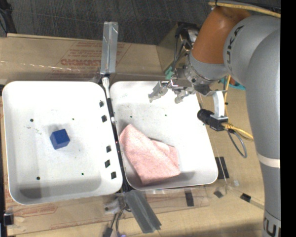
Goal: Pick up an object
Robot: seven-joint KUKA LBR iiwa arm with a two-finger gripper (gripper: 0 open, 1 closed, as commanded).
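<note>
A pink folded cloth (149, 154) lies in the front part of the right bin (197, 132). A small blue cube (59, 138) rests in the left bin (19, 102), left of its middle. My gripper (167, 93) hangs above the back edge of the right bin, well behind the cloth. Its two fingers are spread apart and nothing sits between them.
A metal bar (109, 48) stands upright behind the seam between the bins. Cardboard (49, 58) lies behind the left bin. A black connector with a yellow cable (222, 125) runs along the right bin's right rim. The grey arm (256, 83) takes up the right side.
</note>
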